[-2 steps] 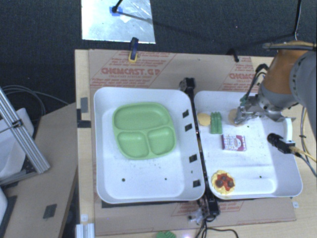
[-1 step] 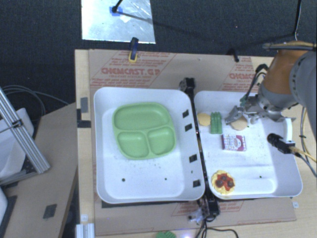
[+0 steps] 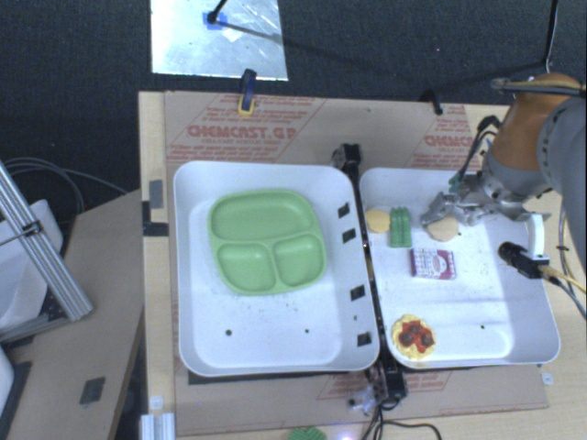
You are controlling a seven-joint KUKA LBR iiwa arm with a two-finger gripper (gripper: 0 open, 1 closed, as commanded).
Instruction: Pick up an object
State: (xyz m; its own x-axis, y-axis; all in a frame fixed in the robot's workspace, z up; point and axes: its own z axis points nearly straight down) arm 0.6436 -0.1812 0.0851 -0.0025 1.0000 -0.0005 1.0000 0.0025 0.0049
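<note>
Where the arm [image 3: 541, 136] enters from the right, its gripper [image 3: 447, 211] hangs low over the far part of the right bin [image 3: 532, 337], just above a pale tan round piece [image 3: 443, 230]; whether the fingers touch or grip that piece cannot be told, nor how far apart they stand. Just left of the piece stands a green block [image 3: 400, 226], with a yellow round item [image 3: 378, 219] touching its left side. Nearer the viewer lies a small dark red packet [image 3: 432, 263], and near the bin's front-left corner a yellow disc with red topping [image 3: 414, 335]. A black fitting [image 3: 518, 258] sits by the right rim. Left bin [image 3: 197, 337]: one green three-compartment tray [image 3: 267, 241], lying flat. Both bins rest on a brown board printed with red lettering [image 3: 243, 128], itself on a light wooden bench [image 3: 110, 291]. Beyond the board, on dark carpet [image 3: 73, 62], lies a shiny silver sheet [image 3: 218, 24]. Metal rails [image 3: 37, 246] cross the left edge.
</note>
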